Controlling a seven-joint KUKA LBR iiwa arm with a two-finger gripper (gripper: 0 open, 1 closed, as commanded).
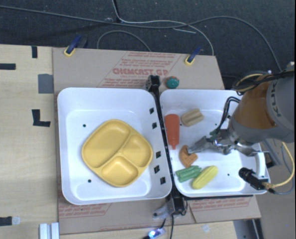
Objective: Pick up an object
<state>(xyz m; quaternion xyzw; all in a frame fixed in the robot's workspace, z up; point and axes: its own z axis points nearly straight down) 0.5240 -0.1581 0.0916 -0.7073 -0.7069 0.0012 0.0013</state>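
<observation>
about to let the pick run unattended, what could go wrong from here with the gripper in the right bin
1. The gripper hangs beside the brown pretzel-like piece, with the carrot close on its other side; a descent may clip or shove a neighbour.
2. The green pod and yellow corn lie touching, so a grab there might nudge both.
3. The carrot rests along the right bin wall, leaving little room for jaws.

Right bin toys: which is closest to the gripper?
The orange-brown toy, just under the gripper tip. The carrot, tan block, green toy and corn lie farther.
</observation>
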